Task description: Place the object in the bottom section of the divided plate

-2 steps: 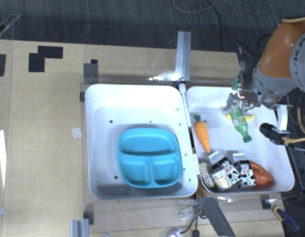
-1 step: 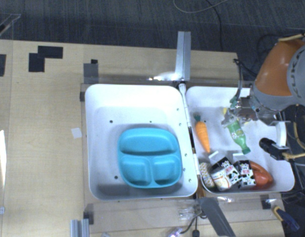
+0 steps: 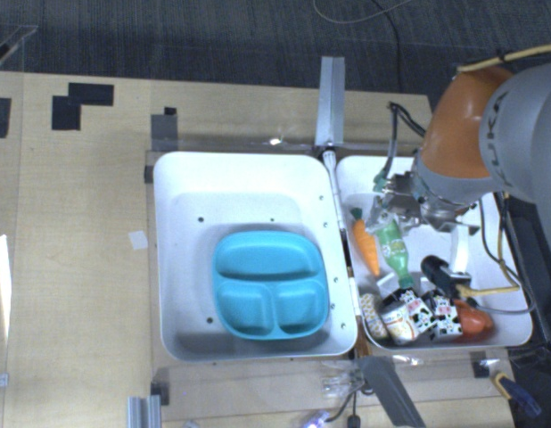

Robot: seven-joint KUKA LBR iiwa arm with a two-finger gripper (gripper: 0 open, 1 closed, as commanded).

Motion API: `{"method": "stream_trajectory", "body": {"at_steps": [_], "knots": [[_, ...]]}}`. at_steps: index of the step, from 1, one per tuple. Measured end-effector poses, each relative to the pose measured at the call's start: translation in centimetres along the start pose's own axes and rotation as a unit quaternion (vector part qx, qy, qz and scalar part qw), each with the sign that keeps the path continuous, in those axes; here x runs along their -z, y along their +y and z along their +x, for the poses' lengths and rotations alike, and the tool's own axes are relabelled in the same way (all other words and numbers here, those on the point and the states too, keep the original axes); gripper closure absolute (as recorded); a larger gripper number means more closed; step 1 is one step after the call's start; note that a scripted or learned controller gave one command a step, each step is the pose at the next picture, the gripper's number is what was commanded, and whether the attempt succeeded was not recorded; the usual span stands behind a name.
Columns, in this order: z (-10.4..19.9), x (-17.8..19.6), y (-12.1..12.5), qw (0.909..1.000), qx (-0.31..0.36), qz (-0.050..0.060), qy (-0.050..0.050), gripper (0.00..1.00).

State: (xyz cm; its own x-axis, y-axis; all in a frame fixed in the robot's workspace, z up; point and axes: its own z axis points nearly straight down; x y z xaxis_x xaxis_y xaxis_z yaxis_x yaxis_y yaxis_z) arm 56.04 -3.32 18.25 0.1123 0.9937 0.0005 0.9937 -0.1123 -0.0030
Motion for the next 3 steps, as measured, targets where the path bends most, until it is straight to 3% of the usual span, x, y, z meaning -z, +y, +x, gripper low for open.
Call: {"method": "stream_trajectory", "body": {"at_steps": [1,2,3], "knots": [[-1.9,4.6,-1.7,0.9992,0.04,-0.001,0.0,1.0],[1.6,3.0,-5.1,0.9906,0.137,0.001,0.0,1.0],[9.4,6.0,-4.0,0.9924,0.123,-0.001,-0.001,1.0]]}}
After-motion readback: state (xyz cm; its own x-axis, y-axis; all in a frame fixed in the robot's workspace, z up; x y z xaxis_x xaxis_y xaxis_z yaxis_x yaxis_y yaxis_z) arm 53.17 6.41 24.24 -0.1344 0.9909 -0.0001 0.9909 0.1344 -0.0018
